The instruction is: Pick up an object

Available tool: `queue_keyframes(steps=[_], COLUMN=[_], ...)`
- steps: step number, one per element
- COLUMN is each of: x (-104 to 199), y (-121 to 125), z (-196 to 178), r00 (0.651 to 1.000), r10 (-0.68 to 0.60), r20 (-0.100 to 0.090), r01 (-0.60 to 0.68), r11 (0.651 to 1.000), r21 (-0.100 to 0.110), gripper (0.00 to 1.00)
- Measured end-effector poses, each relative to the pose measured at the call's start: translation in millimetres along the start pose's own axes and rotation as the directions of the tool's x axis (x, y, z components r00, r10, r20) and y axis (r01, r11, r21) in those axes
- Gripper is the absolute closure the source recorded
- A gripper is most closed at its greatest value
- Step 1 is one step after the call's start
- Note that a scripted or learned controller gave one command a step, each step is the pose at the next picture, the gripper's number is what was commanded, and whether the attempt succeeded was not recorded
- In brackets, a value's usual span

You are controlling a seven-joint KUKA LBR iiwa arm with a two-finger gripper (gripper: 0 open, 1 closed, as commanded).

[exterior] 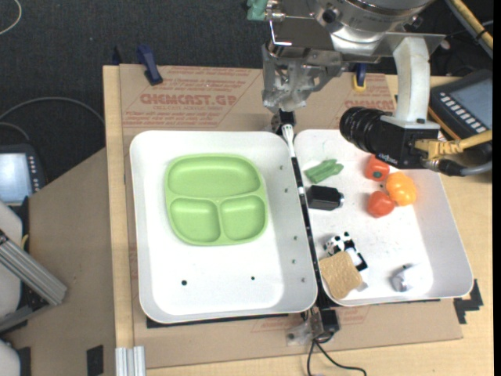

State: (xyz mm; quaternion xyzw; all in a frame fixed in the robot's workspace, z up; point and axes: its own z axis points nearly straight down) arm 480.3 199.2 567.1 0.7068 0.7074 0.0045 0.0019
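Green tray [215,199] in left bin [149,233], seemingly flat.

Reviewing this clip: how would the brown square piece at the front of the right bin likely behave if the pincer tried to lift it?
The brown square piece looks thin and flat, so it is probably light and may flex. It lies low against the right bin floor, so fingers could slide over it. Its speckled surface suggests cork or sponge, likely not slippery.

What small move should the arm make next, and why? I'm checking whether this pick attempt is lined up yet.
Probably travel toward the near side and over the right bin before descending. The gripper sits high at the far edge, above the divide between the bins, while the green piece, black object and orange pepper all lie nearer the camera.
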Motion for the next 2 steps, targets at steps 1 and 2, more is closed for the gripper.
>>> queue_keyframes(steps=[1,2], x=[-93,-162], y=[-1,-2], z=[33,58], r00=[1.0,1.0], r10=[0.011,0.009], r20=[0.006,0.006], r01=[-0.011,-0.009], r11=[1.0,1.0], r21=[0.014,0.013], gripper=[1.0,1.0])
